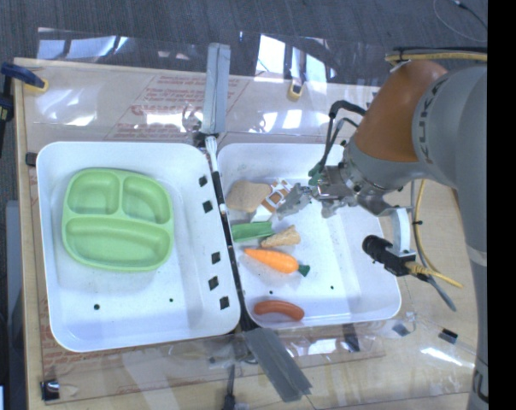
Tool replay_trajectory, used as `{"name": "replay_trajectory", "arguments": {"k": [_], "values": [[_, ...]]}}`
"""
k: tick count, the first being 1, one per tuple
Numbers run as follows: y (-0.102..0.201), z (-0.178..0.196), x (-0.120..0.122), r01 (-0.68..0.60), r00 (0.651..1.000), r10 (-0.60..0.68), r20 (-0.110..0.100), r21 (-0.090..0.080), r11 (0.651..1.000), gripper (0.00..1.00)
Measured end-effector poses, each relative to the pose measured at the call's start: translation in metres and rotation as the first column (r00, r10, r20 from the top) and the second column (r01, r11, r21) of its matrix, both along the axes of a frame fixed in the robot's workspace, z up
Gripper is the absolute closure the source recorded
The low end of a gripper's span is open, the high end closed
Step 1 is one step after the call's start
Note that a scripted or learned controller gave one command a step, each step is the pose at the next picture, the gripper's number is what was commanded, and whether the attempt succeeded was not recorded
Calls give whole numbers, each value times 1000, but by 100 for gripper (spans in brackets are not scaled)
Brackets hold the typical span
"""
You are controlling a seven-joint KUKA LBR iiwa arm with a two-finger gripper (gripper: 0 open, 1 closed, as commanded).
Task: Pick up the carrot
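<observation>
Gripper [302,196] hangs over the right bin [360,293], near the bin's top and a bit left of the middle. Nothing sits between its tips, but how they are set is too blurry to tell.

Lower down, at about 7 o'clock from the gripper, lies the carrot [272,260]. It rests flat on the bin floor, with its green end at 4 o'clock and its orange tip at 10 o'clock. A tan piece [280,239] sits just beside it at 12 o'clock, and a green stick [252,230] lies close at 11 o'clock. A red sausage [278,311] is a little apart at 6 o'clock.

To do this step well, I think the gripper should move down toward 7 o'clock until it is right over the fat middle of the carrot. It should turn so it pinches across the carrot, not along it. It should drop straight, so it does not bump the tan piece.

Some things are hard to see. A pale lump [245,197] and a small patterned thing [278,195] sit by the gripper at 9 o'clock, and I cannot tell what they are. Part of the bin's right side is behind the arm [412,135].
</observation>
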State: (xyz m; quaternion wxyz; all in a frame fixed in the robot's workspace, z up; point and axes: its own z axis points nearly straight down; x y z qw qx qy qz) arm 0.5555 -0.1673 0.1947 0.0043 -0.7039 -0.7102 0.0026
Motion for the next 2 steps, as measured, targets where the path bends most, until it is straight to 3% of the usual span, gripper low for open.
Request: {"name": "replay_trajectory", "arguments": {"k": [1, 2], "values": [[38, -98, -33, 84, 996, -84, -2, -1, 996, 0], [38, -92, -32, 80, 997, -80, -6, -1, 997, 100]]}}
